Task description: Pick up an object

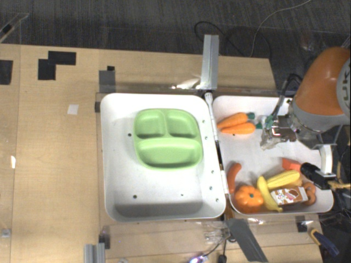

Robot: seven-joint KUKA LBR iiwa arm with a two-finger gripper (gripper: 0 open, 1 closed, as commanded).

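- Gripper (270, 138): hovers over the right bin (241, 104), mid-floor toward the back edge; grip state cannot be told.
- Carrots (237, 124): back-left corner, nearest candidates, untouched.
- Banana (277, 183), orange (248, 198), carton (289, 195): heaped along the front edge.
- Green plate (166, 137): left bin (118, 163), centre.

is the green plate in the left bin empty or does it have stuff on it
Empty: the green plate lies flat in the left bin, and all three of its compartments show bare green.

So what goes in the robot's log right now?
gripper over right bin | near carrots | holding nothing seen | plate in left bin
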